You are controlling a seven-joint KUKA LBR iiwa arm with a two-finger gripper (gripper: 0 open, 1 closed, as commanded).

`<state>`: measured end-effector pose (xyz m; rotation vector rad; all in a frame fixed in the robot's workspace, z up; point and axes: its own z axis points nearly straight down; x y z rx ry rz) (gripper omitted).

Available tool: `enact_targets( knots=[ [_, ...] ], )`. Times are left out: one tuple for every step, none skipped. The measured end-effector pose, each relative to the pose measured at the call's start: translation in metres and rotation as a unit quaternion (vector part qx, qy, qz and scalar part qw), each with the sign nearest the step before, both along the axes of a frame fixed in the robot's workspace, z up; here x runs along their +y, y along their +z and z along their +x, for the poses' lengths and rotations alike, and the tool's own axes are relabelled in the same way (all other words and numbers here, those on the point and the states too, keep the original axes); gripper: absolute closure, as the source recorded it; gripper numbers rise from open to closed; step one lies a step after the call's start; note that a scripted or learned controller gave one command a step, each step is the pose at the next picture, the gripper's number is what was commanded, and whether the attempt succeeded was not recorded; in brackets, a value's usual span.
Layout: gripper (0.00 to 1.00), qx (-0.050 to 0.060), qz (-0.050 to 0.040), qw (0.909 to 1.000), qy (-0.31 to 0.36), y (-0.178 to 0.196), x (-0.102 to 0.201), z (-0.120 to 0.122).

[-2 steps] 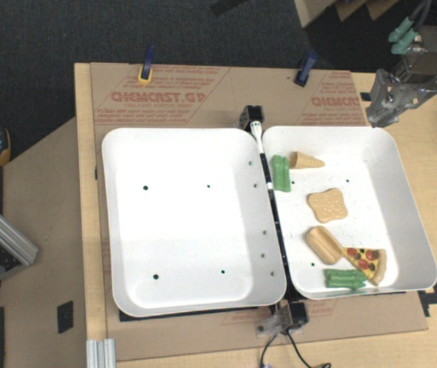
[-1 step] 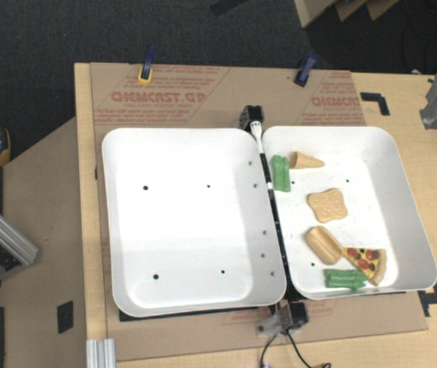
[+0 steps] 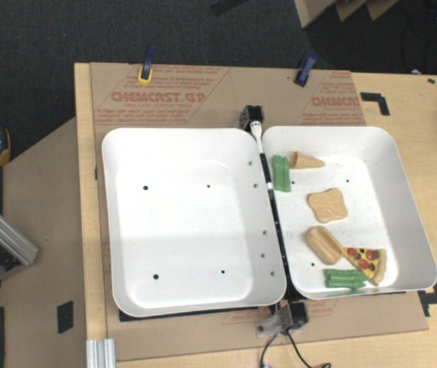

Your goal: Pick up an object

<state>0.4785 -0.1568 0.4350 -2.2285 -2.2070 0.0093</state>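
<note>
Resting in right-hand shallow white plastic bin point(image 3: 402, 176): tan square toast slice point(image 3: 327, 205), tan oblong bun point(image 3: 323, 245), triangular pizza slice point(image 3: 368, 261). Cannot tell end effector state.

The green piece point(image 3: 346, 279) in the right bin point(image 3: 402, 182) is partly covered by the pizza slice point(image 3: 368, 261) (its shape is too small to identify).

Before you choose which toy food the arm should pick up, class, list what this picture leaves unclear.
- Green piece at the right bin's left wall: too small to identify.
- Green item near the front wall: blurred, partly under the pizza slice.
- Cone-shaped piece: too small to name.
- Whether the toast slice and the hot dog bun touch: unclear.
</note>
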Motion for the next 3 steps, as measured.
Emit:
enact_targets(
  knots=[
    [0.00, -0.005, -0.0005, 1.0000, 0.005, 0.005, 0.005, 0.001],
    [0.00, -0.011, -0.0009, 0.9999, 0.008, 0.106, 0.054, 0.001],
    [1.00, -0.007, -0.0012, 1.0000, 0.005, 0.111, 0.051, 0.002]
  ],
)
